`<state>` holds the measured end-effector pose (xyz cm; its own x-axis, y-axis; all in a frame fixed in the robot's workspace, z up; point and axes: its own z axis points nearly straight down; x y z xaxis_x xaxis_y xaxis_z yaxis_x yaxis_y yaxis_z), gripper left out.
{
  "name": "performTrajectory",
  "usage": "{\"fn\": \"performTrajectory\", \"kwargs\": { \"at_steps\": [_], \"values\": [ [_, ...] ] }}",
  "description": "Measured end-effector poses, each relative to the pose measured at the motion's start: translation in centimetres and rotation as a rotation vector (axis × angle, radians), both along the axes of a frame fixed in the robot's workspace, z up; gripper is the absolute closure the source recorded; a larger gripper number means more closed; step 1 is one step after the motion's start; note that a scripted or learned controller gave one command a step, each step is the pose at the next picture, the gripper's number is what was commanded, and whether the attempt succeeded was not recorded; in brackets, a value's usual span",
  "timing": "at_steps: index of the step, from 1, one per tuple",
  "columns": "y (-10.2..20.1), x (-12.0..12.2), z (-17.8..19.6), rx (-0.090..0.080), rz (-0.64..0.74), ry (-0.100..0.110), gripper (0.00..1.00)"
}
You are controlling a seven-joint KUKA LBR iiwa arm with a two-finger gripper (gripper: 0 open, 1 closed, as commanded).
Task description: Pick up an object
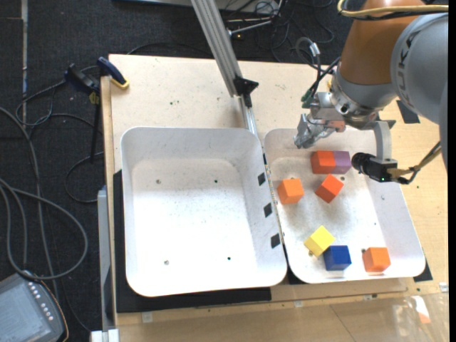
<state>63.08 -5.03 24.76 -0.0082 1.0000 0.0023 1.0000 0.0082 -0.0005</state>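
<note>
Over the far end of the right bin (399, 212) I see my gripper (308, 135) hanging just beyond a red block (323, 162) that touches a purple block (340, 161); whether it is spread or closed, I cannot tell. Nearer lie two orange blocks, another red, a yellow block (318, 240) and a blue block (337, 257).

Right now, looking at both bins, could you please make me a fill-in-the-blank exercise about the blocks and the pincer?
1. All the blocks lie in the ____ bin.
2. The yellow block touches a ____ block.
3. The pincer hangs over the ____ edge of that bin.
4. The purple block sits against a ____ block.

Missing words: right; blue; far; red
</note>
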Motion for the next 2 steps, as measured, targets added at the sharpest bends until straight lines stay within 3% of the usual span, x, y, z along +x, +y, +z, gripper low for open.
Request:
{"fn": "performTrajectory", "kwargs": {
  "at_steps": [2],
  "values": [
    [10.5,-2.4,0.4,0.0,0.001,0.001,1.0]
  ]
}}
